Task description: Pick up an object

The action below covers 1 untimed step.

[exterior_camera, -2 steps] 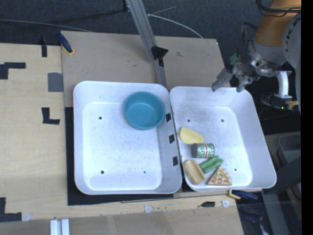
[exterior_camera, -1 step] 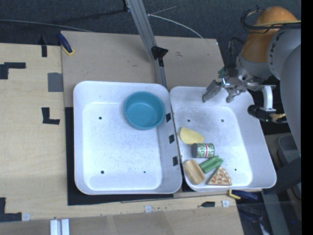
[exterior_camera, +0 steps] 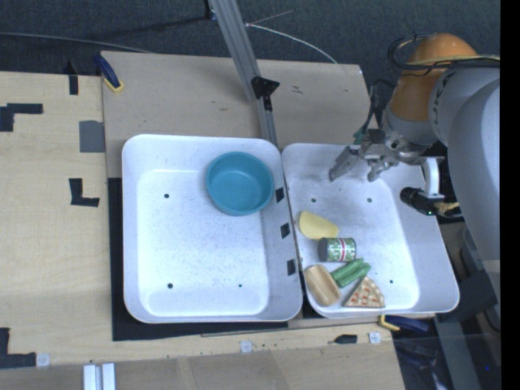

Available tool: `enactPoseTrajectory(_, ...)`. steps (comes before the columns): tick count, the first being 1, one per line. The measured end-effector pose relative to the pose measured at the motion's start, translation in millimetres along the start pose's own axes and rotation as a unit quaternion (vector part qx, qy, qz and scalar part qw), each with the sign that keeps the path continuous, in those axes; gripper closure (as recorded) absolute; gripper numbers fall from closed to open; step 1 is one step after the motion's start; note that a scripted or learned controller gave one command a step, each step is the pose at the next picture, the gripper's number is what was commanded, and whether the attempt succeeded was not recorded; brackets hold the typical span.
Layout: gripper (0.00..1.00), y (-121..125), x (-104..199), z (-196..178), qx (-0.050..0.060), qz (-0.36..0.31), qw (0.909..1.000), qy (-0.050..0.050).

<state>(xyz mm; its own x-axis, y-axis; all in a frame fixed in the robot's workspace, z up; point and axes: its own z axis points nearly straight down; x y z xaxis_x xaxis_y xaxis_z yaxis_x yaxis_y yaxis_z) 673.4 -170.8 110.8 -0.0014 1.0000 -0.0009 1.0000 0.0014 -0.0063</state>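
Camera view, lower right of frame: the right bin (exterior_camera: 422,287) held a pizza slice (exterior_camera: 366,294), bread roll (exterior_camera: 321,284), cucumber (exterior_camera: 350,272), can (exterior_camera: 337,249) and yellow piece (exterior_camera: 316,225). Higher, the gripper (exterior_camera: 358,166) hung spread, pinching nothing, over bare floor. Upper left bin (exterior_camera: 154,226) held a blue bowl (exterior_camera: 239,183).

A pale wooden desk (exterior_camera: 49,242) is seen, dotted with black tape marks (exterior_camera: 80,193). Dark carpet (exterior_camera: 325,6) is laid behind it, and a grey metal pole (exterior_camera: 240,47) is slanted across.
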Motion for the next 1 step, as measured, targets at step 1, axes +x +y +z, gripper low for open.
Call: enactPoseTrajectory(1, 1.00, 1.5, 0.6, -14.3, -0.003, -0.001, 1.0000, -0.001)
